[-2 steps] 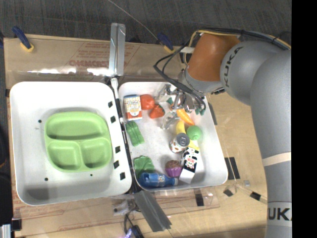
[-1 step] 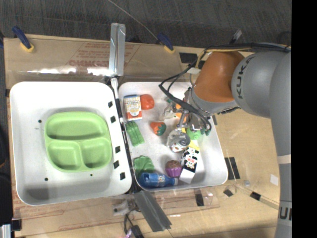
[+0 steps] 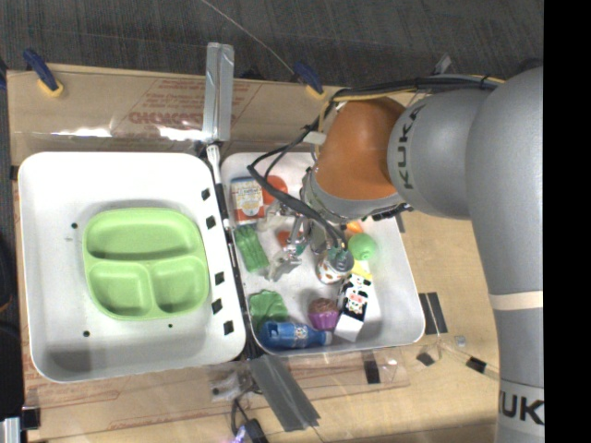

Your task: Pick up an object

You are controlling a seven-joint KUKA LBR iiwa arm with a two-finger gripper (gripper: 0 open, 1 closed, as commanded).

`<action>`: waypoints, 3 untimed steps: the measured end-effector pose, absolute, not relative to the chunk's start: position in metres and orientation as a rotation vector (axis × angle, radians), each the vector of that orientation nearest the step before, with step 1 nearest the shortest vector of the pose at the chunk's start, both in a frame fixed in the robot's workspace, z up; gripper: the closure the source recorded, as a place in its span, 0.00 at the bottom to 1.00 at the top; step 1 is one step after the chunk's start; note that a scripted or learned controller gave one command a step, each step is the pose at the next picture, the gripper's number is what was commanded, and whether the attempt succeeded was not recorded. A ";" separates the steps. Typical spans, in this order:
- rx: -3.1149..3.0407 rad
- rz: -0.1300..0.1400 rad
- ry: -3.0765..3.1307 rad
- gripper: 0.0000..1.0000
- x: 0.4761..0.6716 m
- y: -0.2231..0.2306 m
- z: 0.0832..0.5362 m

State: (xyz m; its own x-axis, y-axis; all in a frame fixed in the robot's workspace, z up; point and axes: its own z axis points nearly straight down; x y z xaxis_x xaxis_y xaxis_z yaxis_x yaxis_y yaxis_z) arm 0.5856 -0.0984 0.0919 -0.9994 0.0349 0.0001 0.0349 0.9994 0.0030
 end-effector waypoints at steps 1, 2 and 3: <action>-0.346 0.000 -3.125 0.00 0.595 -0.095 0.092; -0.337 0.001 -3.130 1.00 0.596 -0.094 0.103; -0.450 0.000 -3.123 1.00 0.596 -0.061 0.277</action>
